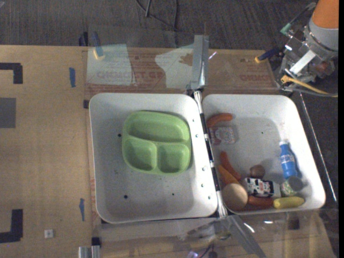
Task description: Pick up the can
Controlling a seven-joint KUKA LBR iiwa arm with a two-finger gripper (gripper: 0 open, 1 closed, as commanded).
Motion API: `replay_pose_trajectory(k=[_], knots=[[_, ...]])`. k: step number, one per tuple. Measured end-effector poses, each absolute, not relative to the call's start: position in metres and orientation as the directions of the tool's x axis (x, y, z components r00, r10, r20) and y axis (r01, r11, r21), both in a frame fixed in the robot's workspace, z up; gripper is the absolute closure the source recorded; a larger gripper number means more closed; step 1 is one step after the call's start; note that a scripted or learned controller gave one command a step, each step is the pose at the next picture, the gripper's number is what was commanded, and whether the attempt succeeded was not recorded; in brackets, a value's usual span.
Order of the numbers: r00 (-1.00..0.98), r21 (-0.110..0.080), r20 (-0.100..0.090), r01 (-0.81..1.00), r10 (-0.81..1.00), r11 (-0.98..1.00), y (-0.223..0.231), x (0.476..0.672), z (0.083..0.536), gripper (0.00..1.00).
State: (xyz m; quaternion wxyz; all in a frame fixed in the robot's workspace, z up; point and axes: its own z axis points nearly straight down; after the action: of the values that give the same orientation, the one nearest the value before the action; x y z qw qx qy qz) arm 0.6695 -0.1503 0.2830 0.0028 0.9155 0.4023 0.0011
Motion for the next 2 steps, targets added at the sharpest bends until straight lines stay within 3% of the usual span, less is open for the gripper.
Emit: replay_pose_trajectory(k=[2], knots=[[0.672, 0.011, -0.001, 0.74, 0.74, -0.672, -0.149, 0.671, 0.305, 1.0]])
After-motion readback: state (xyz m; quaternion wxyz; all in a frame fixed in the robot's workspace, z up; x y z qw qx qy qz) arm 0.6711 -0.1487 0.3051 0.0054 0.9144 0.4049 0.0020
